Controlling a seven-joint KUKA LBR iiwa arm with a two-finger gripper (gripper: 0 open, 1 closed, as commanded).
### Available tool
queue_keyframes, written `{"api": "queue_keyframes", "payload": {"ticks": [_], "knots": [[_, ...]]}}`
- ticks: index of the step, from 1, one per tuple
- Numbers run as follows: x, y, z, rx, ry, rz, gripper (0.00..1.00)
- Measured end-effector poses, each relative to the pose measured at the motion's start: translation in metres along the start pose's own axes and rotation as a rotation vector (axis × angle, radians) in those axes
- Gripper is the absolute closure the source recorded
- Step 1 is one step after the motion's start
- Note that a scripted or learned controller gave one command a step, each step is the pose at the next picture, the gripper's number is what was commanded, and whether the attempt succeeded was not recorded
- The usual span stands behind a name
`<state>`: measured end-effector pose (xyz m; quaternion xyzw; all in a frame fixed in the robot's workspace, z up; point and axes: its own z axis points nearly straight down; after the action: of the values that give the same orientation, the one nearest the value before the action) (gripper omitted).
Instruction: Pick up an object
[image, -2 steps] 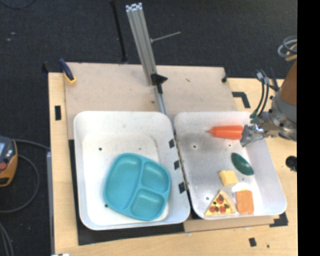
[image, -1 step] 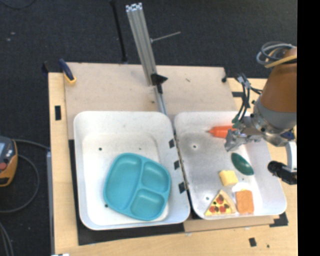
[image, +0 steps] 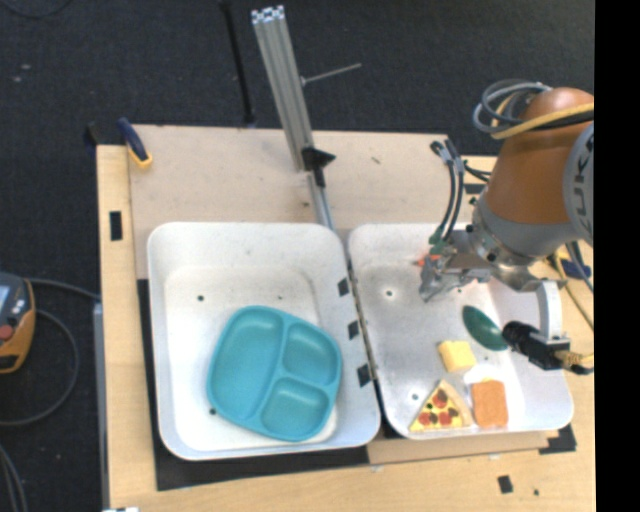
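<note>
Toys cluster in the right bin's (image: 400, 330) near corner: yellow block (image: 456, 355), green spoon (image: 483, 327), pizza slice (image: 443, 408), orange piece (image: 489, 403). Gripper (image: 437, 277) hovers above bare floor just beyond them, grasping nothing; how wide it stands cannot be told. Teal tray (image: 275, 372) occupies the left bin (image: 180, 250).

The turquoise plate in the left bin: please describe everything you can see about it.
The turquoise plate is a rounded tray that looks like smooth plastic, divided by raised ridges into three compartments: one large on the left side of the view and two smaller on the right. It lies flat and face up on the floor of the left bin, turned at a slant, near the bin's front right corner. It touches the bin alone.
</note>
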<state>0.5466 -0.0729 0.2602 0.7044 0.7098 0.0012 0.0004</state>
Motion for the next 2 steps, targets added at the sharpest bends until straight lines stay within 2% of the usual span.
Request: {"api": "queue_keyframes", "payload": {"ticks": [1,2], "knots": [[0.045,-0.001,-0.001,0.001,0.0,0.001,1.0],[0.09,-0.017,0.007,0.003,0.0,0.001,1.0]]}}
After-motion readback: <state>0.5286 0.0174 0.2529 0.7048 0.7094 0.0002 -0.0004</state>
